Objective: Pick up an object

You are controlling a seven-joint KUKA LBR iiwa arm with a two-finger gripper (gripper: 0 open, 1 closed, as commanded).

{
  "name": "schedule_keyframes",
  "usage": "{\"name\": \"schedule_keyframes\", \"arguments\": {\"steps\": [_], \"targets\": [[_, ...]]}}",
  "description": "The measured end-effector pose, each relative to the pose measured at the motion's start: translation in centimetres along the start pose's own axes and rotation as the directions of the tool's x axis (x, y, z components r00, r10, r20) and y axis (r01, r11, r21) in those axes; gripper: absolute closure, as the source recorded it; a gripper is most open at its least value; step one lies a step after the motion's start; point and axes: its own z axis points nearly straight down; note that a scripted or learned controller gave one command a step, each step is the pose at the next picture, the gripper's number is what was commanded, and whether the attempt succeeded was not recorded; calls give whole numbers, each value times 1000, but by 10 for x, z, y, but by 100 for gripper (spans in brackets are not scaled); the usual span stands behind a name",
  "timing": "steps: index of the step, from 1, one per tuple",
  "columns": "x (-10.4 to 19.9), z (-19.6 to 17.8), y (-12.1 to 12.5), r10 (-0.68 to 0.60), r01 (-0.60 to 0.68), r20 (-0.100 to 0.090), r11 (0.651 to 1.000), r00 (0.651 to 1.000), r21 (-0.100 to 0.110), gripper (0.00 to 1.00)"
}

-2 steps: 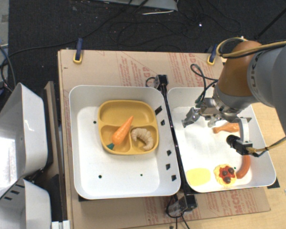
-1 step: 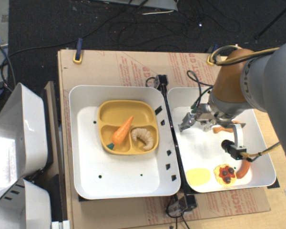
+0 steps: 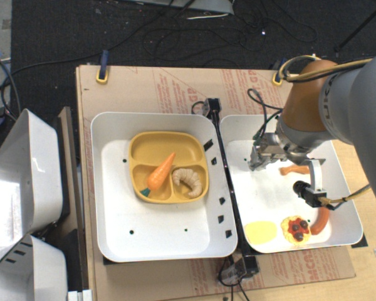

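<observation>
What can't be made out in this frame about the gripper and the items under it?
- Gripper, camera view: finger spacing hidden by the wrist above it.
- Orange piece: partly covered by the gripper mount, so its shape is unclear.
- Round red-and-yellow item: too small to identify.
- Right bin: far wall hidden behind the arm.

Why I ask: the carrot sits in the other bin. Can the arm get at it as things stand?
Probably yes. The carrot lies uncovered on top of the yellow divided plate in the left bin; the gripper hangs over the right bin, with only the low bin walls between.
</observation>
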Motion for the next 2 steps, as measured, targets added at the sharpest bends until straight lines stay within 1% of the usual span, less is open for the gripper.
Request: {"name": "schedule_keyframes", "arguments": {"steps": [1,2], "targets": [[-3,-62,6,-4,4,1,1000,1000,-6,100],[-3,-111,8,-4,4,1,1000,1000,-6,100]]}}
